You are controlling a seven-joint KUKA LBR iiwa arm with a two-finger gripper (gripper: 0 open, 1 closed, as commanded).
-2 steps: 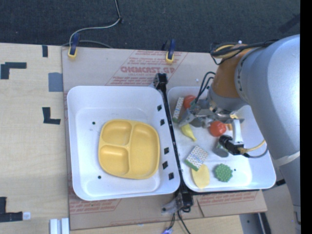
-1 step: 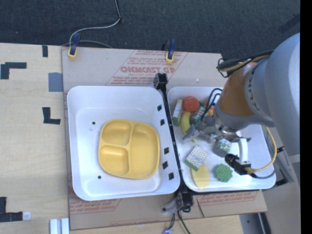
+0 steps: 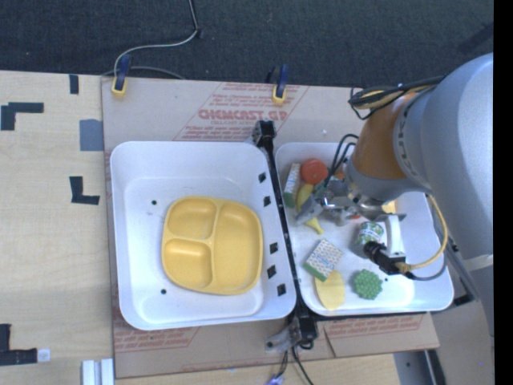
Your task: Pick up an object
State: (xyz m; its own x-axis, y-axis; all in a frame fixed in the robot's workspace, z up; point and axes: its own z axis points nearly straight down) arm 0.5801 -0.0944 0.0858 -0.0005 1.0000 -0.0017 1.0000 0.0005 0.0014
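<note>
My gripper point(image 3: 318, 205) is low in the right bin point(image 3: 433, 295), near its left wall. It hangs over a small yellow piece point(image 3: 314, 225) and just right of a yellow and green item point(image 3: 304, 192). A red round object point(image 3: 314, 169) lies right behind it, and a small carton point(image 3: 290, 177) rests against the bin wall. A can point(image 3: 370, 233) lies to the gripper's right, under the wrist. Toward the front are a checkered block point(image 3: 324, 257), a pale yellow object point(image 3: 330, 290) and a green bumpy object point(image 3: 367, 283).
The left bin point(image 3: 128, 239) holds a yellow divided plate point(image 3: 212, 245). A black divider point(image 3: 276, 215) runs between the bins. The grey arm with its orange band point(image 3: 381, 147) covers the right bin's back right part. Cables trail near the can.
</note>
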